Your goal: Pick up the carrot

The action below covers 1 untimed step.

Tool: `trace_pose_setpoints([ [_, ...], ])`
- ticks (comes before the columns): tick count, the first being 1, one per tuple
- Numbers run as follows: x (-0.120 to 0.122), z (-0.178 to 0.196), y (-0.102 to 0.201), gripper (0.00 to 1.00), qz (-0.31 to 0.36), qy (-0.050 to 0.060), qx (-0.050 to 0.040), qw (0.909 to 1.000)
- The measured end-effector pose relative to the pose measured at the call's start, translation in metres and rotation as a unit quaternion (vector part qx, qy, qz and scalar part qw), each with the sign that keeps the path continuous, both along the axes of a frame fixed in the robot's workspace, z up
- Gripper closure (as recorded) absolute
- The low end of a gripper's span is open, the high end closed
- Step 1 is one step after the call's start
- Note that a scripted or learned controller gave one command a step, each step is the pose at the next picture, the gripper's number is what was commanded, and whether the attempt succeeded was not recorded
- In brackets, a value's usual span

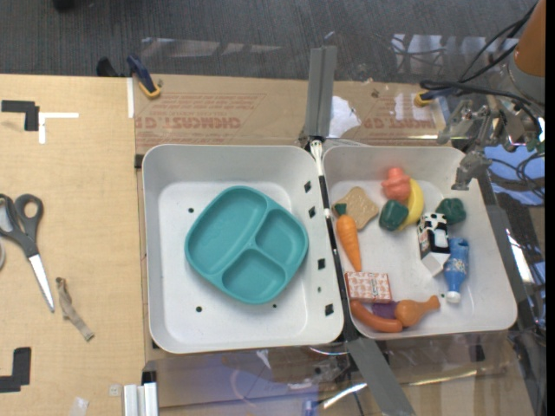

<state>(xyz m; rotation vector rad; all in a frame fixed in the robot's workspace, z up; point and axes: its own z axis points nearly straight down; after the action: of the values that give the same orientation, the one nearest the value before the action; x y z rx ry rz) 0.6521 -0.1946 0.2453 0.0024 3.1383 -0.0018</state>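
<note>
We see the claw [466, 173] at the upper right, above the far right corner of the right bin [494, 267], hanging from a tangle of cables and metal fittings. The arm comes in from the right edge, and a patch of its orange band [531, 46] shows at the top right corner. We cannot tell how the claw is set, as it is small and lost among the fittings. Nothing shows between its tips.

The carrot [349, 241] lies well apart from the claw, in the right bin near its left wall, with its green top toward the far side and its tip toward us. Its top touches a slice of toast [358, 205]. Beyond that we see a pink toy [396, 183], a banana [415, 202] and a green pepper [393, 215] close together. Nearer the claw lie a dark green vegetable [451, 210], a black and white carton [432, 233] and a blue bottle [455, 269]. At the near side of the bin are a small box [368, 285], a sausage [375, 319] and a drumstick [417, 308].

The left bin [165, 302] holds a teal plate [247, 244] with three sections. On the table [69, 189] to the left lie scissors [29, 245].
</note>
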Motion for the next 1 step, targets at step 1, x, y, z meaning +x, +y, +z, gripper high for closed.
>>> trace_pose_setpoints([
  [1,0.0004,-0.1412,0.0497,0.0,-0.033,-0.001,0.0002,0.9995],
])
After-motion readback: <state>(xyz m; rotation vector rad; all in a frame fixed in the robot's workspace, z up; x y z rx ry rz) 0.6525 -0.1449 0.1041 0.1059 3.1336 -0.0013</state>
